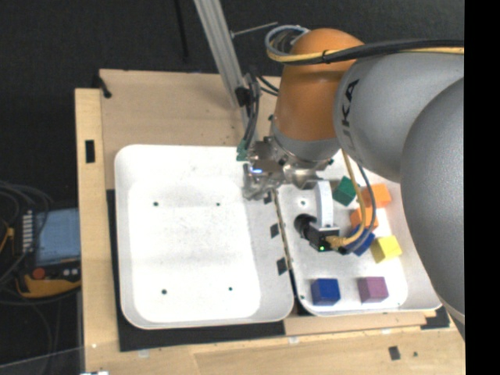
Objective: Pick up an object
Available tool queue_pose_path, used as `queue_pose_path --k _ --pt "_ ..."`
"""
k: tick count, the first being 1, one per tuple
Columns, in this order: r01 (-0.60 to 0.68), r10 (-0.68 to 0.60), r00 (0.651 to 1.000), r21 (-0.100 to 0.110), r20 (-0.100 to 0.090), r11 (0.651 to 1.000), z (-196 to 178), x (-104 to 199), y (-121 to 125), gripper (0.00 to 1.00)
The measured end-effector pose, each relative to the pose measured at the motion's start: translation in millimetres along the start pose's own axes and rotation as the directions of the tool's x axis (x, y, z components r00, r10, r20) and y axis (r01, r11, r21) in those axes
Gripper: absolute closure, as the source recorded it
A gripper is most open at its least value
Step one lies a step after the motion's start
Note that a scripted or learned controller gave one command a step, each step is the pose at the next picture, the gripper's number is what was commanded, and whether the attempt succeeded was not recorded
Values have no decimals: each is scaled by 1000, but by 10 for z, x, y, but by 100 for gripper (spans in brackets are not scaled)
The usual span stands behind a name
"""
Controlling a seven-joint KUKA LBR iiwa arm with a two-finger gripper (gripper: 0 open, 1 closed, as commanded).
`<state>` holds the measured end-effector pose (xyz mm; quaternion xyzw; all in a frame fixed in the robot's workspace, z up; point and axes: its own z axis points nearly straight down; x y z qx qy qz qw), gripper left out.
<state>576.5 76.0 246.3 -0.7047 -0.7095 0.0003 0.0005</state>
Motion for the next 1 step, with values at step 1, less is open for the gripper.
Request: queue_pose_path --k 1 --pt "-5 5 1000 -1 -1 1000 -4 -19 5 0"
